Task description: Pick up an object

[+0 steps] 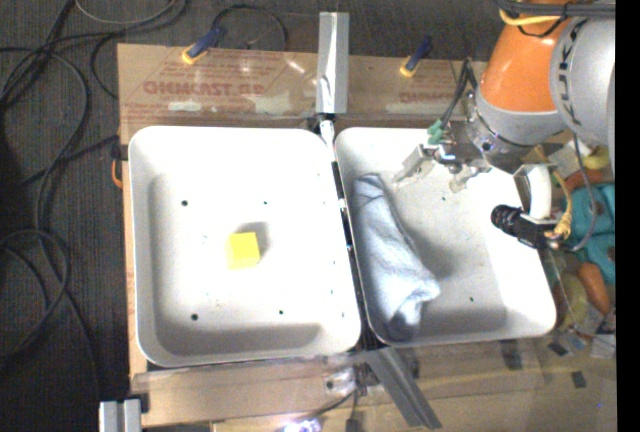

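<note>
1. Over the upper part of the right bin [520, 320], the gripper [437, 167] hangs from the grey arm [590, 70] with its orange band, which reaches in from the right.
2. The fingers [412, 165] stand spread apart, and nothing lies between them.
3. A pale grey-blue cloth [393, 255] lies crumpled along the left side of the right bin, running from near the top wall down to the lower left corner; the fingers are just above and to the right of its upper end, not touching it as far as can be told.
4. A small yellow block [244, 249] sits near the middle of the left bin [150, 170], well apart from the gripper.
5. The two bins rest side by side on the worktop [240, 85], with black cables [60, 50] on the floor beyond it.
</note>
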Controlling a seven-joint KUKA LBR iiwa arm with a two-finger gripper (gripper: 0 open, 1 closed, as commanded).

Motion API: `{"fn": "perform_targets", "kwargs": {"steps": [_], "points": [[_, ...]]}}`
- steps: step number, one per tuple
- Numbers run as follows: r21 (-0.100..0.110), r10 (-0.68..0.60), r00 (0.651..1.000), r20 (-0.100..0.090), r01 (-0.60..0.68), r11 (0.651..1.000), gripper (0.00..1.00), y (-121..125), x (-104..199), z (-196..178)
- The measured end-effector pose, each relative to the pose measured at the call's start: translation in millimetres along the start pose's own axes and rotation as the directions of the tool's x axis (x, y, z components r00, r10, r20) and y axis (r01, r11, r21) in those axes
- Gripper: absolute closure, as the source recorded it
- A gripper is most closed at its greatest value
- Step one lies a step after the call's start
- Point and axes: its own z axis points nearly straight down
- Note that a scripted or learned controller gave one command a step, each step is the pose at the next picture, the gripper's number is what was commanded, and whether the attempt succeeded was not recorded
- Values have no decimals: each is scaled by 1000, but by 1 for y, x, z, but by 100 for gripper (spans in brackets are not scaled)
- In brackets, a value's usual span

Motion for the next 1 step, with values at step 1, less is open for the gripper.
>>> {"fn": "perform_targets", "kwargs": {"steps": [1], "points": [[0, 43, 999, 3, -43, 999, 0, -40, -59, 41]]}}
